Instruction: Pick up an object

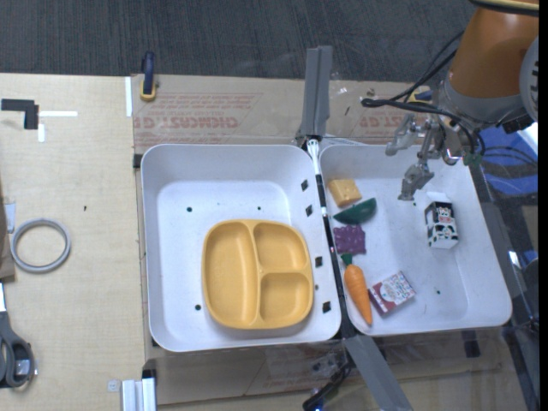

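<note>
My gripper [419,168] hangs over the back of the right bin [479,311], open, with nothing between its fingers. Just to its right and nearer the front stands a small black-and-white carton [440,224]. A yellow wedge [344,192], a green piece [358,211] and a purple piece [349,241] lie along the bin's left wall. Below them an orange carrot [357,294] lies beside a red-and-white box [392,292]. All of these rest on the bin floor, apart from the gripper.
The left bin [171,187] holds a yellow divided plate [257,272]. On the wooden bench at the left lie a grey ring [38,245] and scissors [13,360]. Cables [402,101] trail from the wrist over the right bin's back edge.
</note>
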{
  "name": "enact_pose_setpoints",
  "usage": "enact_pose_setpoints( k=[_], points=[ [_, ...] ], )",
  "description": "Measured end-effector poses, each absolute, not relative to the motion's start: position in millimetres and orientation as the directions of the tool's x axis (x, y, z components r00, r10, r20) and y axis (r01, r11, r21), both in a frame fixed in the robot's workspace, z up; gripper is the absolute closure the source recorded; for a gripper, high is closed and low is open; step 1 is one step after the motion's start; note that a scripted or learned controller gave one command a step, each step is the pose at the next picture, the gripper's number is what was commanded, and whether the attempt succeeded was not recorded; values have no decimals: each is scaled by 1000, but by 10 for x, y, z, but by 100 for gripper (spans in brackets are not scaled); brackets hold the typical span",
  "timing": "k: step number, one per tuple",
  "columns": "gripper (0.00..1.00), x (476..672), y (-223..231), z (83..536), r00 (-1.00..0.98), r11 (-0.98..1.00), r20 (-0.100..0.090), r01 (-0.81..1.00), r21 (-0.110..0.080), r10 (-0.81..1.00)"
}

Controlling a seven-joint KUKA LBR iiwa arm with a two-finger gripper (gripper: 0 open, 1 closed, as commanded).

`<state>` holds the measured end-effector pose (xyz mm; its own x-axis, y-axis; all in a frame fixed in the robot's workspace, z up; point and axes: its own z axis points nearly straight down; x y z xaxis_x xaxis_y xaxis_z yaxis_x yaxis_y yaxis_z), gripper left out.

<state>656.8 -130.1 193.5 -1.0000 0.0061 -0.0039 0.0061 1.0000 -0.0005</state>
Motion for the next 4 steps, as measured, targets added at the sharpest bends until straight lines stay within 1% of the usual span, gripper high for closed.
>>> enact_pose_setpoints(
  k=[1, 2, 3, 4],
  points=[
    [0, 6167, -1005, 935, -970, 970, -3, 243, 0, 243],
    [0, 6218, -962, 921, -757, 757, -3, 654, 0, 654],
    [100, 6225, -961, 1015, -758, 758, -5, 652, -1, 652],
    [0, 6225, -960, 1014, -758, 758, -5, 652, 0, 652]
  ],
)
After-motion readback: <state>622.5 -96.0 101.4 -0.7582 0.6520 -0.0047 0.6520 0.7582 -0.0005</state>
